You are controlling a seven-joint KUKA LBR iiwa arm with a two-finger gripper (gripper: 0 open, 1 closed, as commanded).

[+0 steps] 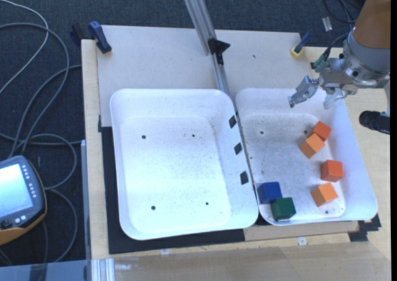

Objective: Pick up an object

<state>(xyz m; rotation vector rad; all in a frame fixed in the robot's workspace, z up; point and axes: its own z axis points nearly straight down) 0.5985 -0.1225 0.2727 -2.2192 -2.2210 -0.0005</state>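
Observation:
The right bin (279, 149) holds several blocks. Two orange cubes (321, 130) (312, 146) touch each other near its far right side. A red-orange cube (332, 170) and another orange cube (324, 193) lie closer to the front right. A blue cube (269, 191) and a green cube (283, 208) sit together at the front left corner. My gripper (316, 95) hovers over the bin's far right corner, above and behind the orange pair. It is open, with nothing between its fingers (302, 93).
The left bin (173, 168) lies beside the right one. A slanted metal pole (195, 10) rises from the bench behind the bins. Clamps sit at the bench's back left (99, 36) and back right (299, 46). A teach pendant (18, 193) and cables lie left of the bench.

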